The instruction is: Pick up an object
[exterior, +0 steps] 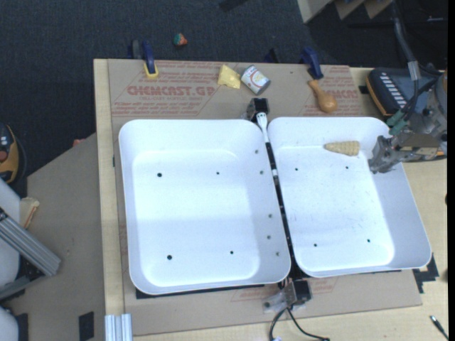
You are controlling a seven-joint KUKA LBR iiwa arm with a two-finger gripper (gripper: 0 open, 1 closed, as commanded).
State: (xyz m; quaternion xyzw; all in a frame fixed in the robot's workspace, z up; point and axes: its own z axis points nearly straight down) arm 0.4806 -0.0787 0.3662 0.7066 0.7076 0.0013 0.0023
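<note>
**A:** What do we have in front of us?

**B:** We look down at a slant on a surface (213, 84) covered by a brown board, with two shallow white bins side by side. The left bin (142, 190) has nothing in it that we can see. The right bin (398, 219) holds one pale tan, cone-shaped object (343, 148), lying flat near the far wall.

**A:** And the arm?

**B:** It reaches in from the right. Its pincer (380, 158) sits at the right bin's far right edge, just beside the cone-shaped object but apart from it — nothing is between its tips.

**A:** So how far along are we?

**B:** We judge the pick has not happened yet. The object lies in the bin, ungrasped; closing in on it, gripping and lifting are all left.

**A:** Is the pincer released or clenched?

**B:** We cannot tell — it is a small grey blur here, and the frame edge cuts off most of the arm.

**A:** Anything else?

**B:** Beyond the bins, on the board, lie a yellow wedge (229, 77), a small white box (255, 79) and an orange-brown spoon-like piece (323, 96). What they are exactly is hard to make out.
</note>
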